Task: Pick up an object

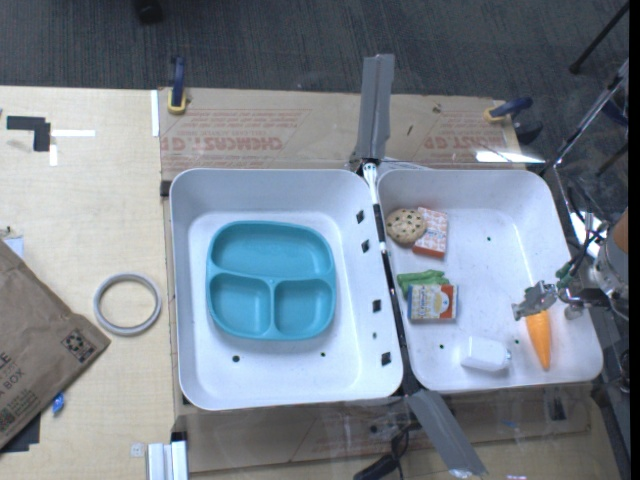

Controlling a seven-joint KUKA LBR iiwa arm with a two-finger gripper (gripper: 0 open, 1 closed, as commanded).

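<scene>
Orange shows at the right edge of the view, where the arm (622, 236) leans in over the rim of the right bin (520, 183). Its gripper (545, 301) sits low over the bin's right side, a small grey metal cluster pointing left and down. Whether its fingers are spread or pinched together cannot be told from this angle.

Directly under and just in front of the gripper lies a carrot (539, 339), orange, its thick end up against the gripper and its tip pointing toward the bin's near wall. The gripper's metal overlaps or touches the carrot's top end, but the carrot is not seen to sit between the fingers.

To the carrot's left, near the front wall, rests a white block (485, 355). Further left, against the divider side, lies a small green-topped packet (431, 298). Behind it a cookie (405, 226) touches a pink-and-white box (432, 232). These are well apart from the gripper, with bare bin floor between.

The left bin (190, 268) holds a teal divided tray (271, 279). On the wooden bench (70, 218) to the left lie a tape ring (127, 302) and a brown cardboard box (35, 343).
</scene>
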